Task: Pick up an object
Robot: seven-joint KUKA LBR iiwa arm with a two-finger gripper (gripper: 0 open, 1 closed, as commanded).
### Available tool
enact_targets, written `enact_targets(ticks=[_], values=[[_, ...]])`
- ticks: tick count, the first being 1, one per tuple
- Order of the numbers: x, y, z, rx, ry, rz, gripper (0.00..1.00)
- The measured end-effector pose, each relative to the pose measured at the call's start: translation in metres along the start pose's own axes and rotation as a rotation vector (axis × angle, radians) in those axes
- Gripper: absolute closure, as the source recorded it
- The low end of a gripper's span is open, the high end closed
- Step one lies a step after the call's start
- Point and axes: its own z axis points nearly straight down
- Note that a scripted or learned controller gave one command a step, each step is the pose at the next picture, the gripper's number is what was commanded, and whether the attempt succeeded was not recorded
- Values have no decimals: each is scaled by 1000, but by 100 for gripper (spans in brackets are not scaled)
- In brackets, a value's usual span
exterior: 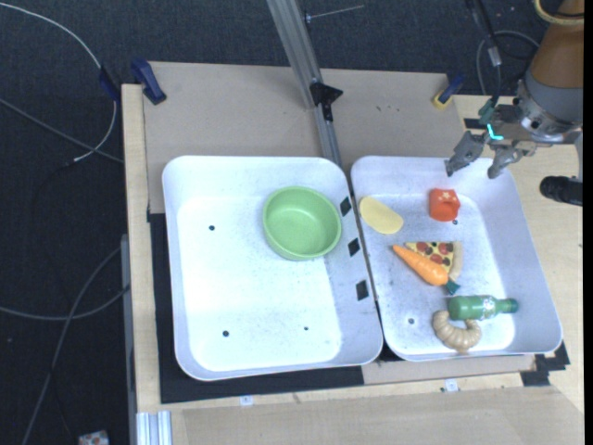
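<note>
White plastic, two shallow bins sitting side by side on a tan bench. The left bin [213, 332] is carrying a single green bowl [301, 222], upright, sitting toward its upper right part, near the seam between the bins.

The right bin [533, 276] is holding the small pieces. A pale yellow chip-shaped piece [381, 215] is lying close to its left wall. A red pepper-like block [444, 204] is sitting to the right of that, apart from it. Below them a toy pizza slice [440, 253] and an orange carrot [422, 265] are lying against each other, the carrot overlapping the slice's lower left edge. Near the bin's front rim a green bottle [482, 307] is lying on its side, with a tan ring-shaped pastry [458, 331] touching it from underneath.

The grey arm with its orange band is reaching in from the right. The gripper [481, 158] is hanging over the upper rim of the right bin, above and just right of the red block, its two fingers spread apart with nothing between them. No piece is being touched; all are resting on the bin floor.

A slanted metal post [296, 40] is crossing the bench behind the bins, and blue clamps [146, 82] are gripping the bench's far corners.
</note>
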Motion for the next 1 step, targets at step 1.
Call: enact_targets(ticks=[1], values=[[0, 1, -4, -7, -1, -1, 0]])
